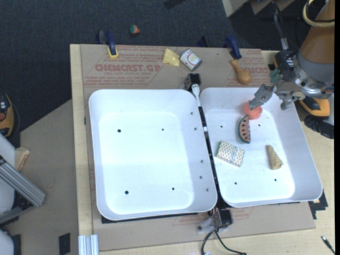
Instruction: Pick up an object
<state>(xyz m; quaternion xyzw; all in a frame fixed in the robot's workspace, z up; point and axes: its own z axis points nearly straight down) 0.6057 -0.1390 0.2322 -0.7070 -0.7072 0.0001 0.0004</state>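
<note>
Going down slowly at the red thing (253, 111), at twelve o'clock in the right bin (297, 142), helps; the pincer (272, 96) looks open, holding nothing.

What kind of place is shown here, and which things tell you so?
Probably a robotics lab bench set up for grasping trials: two white bins side by side on a clamped board, a robot arm reaching in, and small toy items like a watermelon slice.

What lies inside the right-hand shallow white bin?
In the right-hand white bin: a reddish-orange lump, a watermelon-slice toy, a patterned square pad and a tan cone. The gripper covers part of the lump.
</note>
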